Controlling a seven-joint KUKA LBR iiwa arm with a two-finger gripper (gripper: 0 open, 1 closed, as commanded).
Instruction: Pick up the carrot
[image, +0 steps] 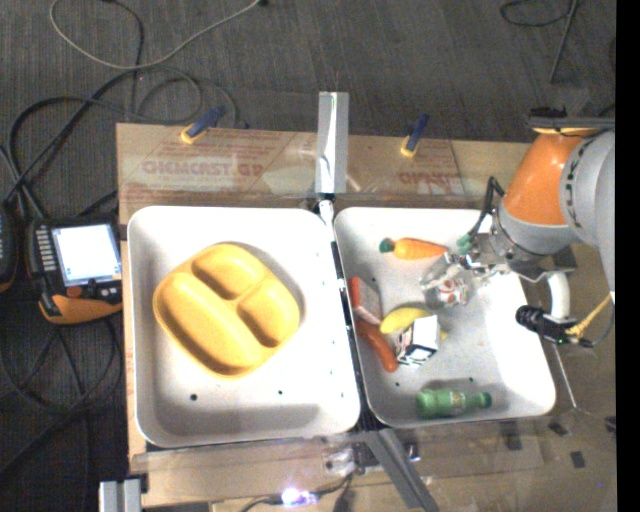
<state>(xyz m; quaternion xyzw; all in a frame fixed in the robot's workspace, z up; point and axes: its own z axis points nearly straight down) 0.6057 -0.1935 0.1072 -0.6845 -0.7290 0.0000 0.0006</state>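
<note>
Gripper (447, 282) low over the right bin (520, 380), metal fingers (437, 272) a blurred tangle pointing left; cannot tell whether spread or pressed together. Nothing visibly between them.

Carrot (416, 248): small, orange, tapered, green stub at its left end, lying flat and roughly level near the bin's back wall. Sits just up and left of the fingers, close but apart (gap of white bin floor between).

Below the fingers: yellow banana (401, 319) touching a small white box (420, 340) with dark print. Left of those, a thin red-orange stick (355, 295) along the bin's left wall and a second orange piece (381, 350) angled down beside the box. Green bottle (453, 402) on its side near the front wall, well apart from the carrot.

Left bin (160, 400): white, shallow, holding a yellow divided tray (228, 307), three compartments, sitting tilted.

Arm (560, 195) grey with orange band, entering from the right.

Bench: brown board (230, 165) behind the bins, blue clamp (201, 124) and second clamp (414, 134) on its back edge, upright metal post (331, 145) between the bins. Dark carpet floor (420, 50) with cables; handheld screen unit (78, 262) at far left.
</note>
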